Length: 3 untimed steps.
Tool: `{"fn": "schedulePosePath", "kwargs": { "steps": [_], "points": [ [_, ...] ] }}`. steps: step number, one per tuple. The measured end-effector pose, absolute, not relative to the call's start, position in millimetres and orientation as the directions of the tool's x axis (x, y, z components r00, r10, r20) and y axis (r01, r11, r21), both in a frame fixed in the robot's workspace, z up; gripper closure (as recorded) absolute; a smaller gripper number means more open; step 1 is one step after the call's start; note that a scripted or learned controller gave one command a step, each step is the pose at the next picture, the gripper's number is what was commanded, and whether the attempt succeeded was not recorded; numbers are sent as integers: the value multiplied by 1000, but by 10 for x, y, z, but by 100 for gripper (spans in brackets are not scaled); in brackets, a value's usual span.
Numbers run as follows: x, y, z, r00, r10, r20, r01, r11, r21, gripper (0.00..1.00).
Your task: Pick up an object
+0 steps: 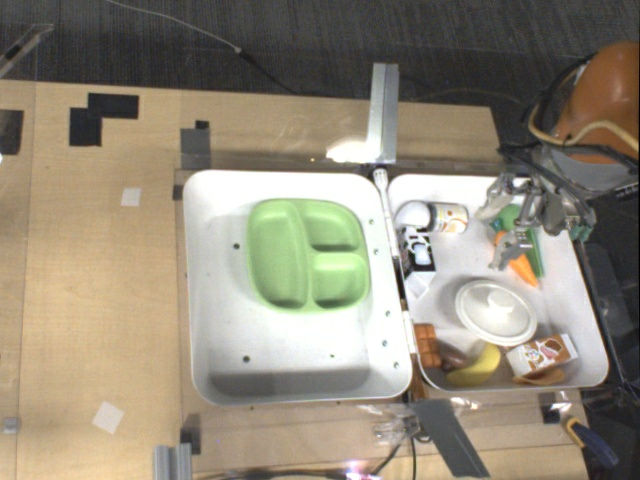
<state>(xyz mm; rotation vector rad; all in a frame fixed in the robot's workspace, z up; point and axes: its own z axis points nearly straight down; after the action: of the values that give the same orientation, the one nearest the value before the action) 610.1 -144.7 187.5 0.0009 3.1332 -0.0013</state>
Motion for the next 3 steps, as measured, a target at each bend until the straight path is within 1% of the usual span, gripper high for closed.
{"fn": "schedulePosePath", "kwargs": {
  "steps": [1,2,3],
  "points": [
    [6321,-1917,925,-997,-71,-20,-71,997,-6,0],
    [6005,-1859,893,-999,48,-14,48,999,-1,0],
    [6064,-1852,1054,-999,41,-34,41,999,-5,100]
  ]
}}
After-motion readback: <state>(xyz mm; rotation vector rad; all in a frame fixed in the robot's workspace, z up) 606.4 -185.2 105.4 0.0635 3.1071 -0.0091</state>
